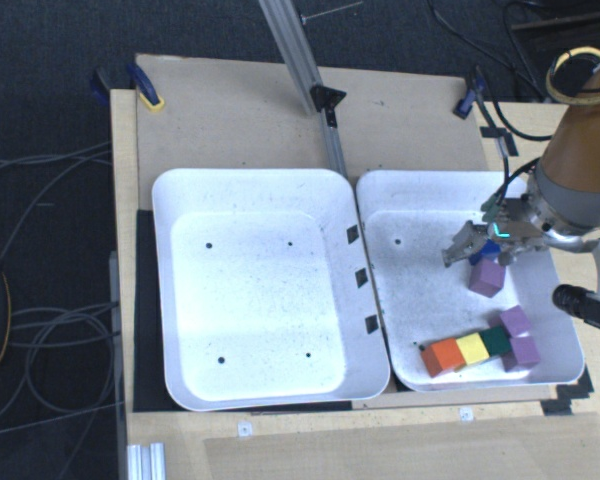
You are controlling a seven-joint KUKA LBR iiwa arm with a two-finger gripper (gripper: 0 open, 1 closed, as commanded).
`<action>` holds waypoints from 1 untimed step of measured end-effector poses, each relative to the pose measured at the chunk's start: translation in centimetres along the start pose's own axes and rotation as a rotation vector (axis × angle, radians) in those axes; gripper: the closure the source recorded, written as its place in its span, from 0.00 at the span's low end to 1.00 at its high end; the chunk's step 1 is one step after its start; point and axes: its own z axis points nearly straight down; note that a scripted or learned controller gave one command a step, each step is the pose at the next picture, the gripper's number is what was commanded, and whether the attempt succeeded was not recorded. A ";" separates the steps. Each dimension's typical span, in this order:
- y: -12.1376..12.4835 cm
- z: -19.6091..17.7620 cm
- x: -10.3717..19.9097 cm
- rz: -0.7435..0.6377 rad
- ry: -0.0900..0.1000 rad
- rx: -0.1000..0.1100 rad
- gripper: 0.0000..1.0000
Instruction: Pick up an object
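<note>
My gripper [487, 251] hangs over the right bin [410, 268], toward its right side, with its fingers spread open. A small purple block [487, 279] lies on the bin floor just below and in front of the gripper, its top edge partly hidden by it. I see nothing held between the fingers. Near the bin's front right corner lies a bar of orange, yellow and green segments [467, 351]. A second purple piece [520, 336] rests against the bar's right end.
The left bin [180, 268] sits beside the right one, joined by black clips [361, 277] on the shared wall. A slanted metal pole [300, 58] rises from the back of the bench. Blue clamps [146, 86] hold the board's rear corners.
</note>
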 end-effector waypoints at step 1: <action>-0.2 4.3 -0.3 0.001 0.001 0.006 0.00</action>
